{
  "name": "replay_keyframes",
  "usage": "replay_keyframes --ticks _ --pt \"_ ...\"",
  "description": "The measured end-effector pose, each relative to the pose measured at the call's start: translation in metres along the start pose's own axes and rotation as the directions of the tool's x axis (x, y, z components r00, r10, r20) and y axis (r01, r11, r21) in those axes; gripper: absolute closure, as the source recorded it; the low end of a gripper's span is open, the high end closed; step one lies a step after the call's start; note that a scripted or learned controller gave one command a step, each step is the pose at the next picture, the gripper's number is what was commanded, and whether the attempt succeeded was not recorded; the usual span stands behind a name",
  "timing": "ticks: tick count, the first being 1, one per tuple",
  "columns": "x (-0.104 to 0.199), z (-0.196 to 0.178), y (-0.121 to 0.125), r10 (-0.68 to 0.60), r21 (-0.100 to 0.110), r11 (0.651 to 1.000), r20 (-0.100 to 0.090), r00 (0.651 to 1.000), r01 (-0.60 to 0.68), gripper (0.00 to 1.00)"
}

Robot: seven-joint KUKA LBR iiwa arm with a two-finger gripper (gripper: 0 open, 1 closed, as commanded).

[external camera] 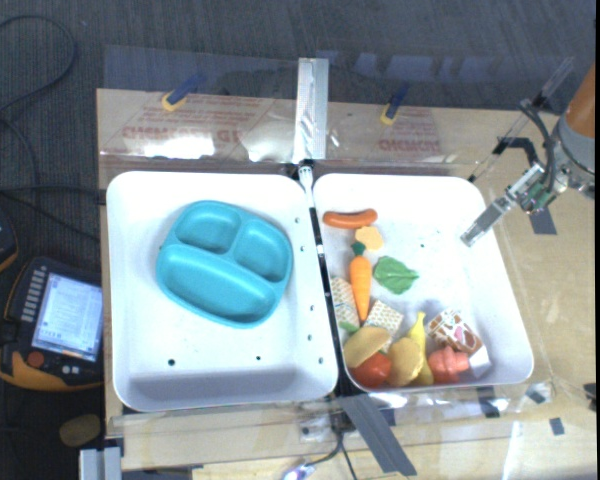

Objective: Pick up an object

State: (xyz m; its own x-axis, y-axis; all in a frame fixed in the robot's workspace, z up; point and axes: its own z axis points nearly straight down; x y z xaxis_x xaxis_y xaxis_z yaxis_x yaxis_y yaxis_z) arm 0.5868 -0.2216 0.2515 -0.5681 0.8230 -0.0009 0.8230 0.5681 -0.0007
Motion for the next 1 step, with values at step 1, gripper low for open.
replay_keyframes --ticks 1 --pt "-0.0442 0.0563 0.0626 0.071 0.000 0.997 0.001 0.997 -0.071 0.00"
